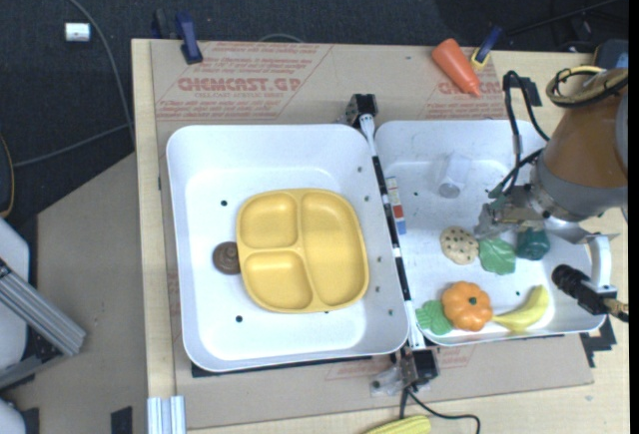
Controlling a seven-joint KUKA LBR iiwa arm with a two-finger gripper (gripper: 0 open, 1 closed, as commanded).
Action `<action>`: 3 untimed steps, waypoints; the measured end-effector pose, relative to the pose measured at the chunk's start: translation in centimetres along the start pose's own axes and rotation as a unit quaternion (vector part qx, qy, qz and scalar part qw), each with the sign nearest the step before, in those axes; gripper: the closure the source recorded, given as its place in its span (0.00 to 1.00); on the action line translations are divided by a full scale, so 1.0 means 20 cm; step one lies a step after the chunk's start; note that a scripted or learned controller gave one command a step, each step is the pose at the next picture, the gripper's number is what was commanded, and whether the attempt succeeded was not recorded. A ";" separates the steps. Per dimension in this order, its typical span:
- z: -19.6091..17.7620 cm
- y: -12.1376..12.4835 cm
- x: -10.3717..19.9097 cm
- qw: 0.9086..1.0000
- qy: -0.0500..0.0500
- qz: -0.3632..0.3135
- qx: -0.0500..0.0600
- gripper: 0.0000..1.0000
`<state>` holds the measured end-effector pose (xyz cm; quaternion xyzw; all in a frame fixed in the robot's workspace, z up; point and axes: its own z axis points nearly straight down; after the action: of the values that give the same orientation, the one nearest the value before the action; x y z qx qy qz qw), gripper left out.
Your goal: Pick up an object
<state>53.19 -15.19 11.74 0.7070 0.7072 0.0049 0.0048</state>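
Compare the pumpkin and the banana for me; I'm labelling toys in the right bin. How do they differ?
The pumpkin is orange, round and ribbed; the banana is yellow, long and curved. The pumpkin sits left, beside a green leafy piece; the banana lies right of it, angled up toward the bin's right wall. Both lie near the right bin's front edge, apart from the gripper.
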 end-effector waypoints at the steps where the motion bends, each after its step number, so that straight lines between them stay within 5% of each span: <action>1: 0.00 0.00 0.00 1.000 0.000 0.000 0.000 0.00; 2: 0.16 0.06 0.02 1.000 0.000 0.000 0.006 0.00; 3: 0.09 0.08 0.02 1.000 -0.001 -0.001 -0.001 1.00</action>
<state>54.86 -14.78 9.95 0.7065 0.7076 0.0053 0.0064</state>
